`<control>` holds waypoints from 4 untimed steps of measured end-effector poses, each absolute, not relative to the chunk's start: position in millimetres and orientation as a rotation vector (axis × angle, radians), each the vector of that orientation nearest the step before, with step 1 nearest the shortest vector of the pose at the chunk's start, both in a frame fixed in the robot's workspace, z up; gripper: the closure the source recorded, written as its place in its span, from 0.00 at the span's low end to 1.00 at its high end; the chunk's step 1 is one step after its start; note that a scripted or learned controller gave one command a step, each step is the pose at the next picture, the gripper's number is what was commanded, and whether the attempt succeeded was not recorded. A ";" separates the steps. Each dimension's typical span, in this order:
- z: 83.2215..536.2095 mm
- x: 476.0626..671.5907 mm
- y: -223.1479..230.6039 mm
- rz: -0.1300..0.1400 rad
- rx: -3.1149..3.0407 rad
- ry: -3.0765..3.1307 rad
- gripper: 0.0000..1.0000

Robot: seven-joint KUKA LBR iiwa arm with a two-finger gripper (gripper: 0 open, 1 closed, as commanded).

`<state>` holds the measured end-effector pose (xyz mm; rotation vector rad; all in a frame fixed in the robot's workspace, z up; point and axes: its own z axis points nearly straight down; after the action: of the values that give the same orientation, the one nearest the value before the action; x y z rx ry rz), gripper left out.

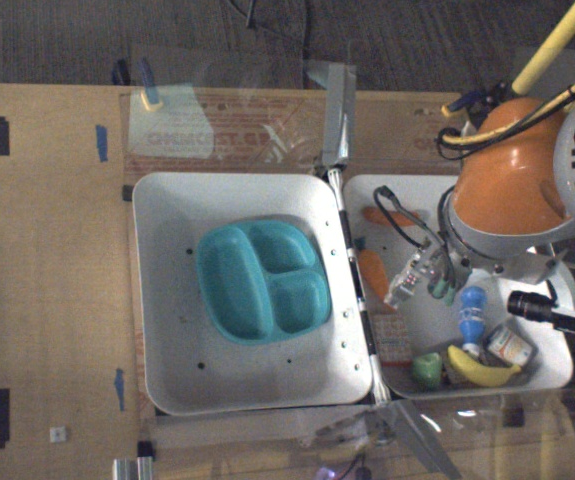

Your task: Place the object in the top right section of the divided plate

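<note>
The left bin (157,298) holds the teal divided plate (264,279), which serves as the landmark: its one long section lies on its left, two smaller ones on its right, the upper of these being the target. To the plate's right, past the bin wall, the right bin (557,363) carries the arm and its gripper (419,278), low over an orange carrot-like object (373,272) just beside it. Whether the gripper is clamped on anything I cannot tell. Judging by this, the carry runs leftward toward the plate. Banana (479,367), green fruit (426,369) and blue bottle (472,311) lie farther right of the plate.
</note>
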<state>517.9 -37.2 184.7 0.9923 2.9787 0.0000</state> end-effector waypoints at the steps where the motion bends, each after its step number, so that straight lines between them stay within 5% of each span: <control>1: 185.3 542.5 -11.9 0.003 0.883 3.008 1.00; 2: 185.0 483.3 -71.9 0.001 0.583 3.084 1.00; 3: 185.2 480.1 39.9 0.003 0.372 3.116 1.00; 4: 220.2 480.1 96.5 0.004 0.252 3.126 1.00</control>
<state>480.1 96.5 220.2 0.2523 3.1260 0.0037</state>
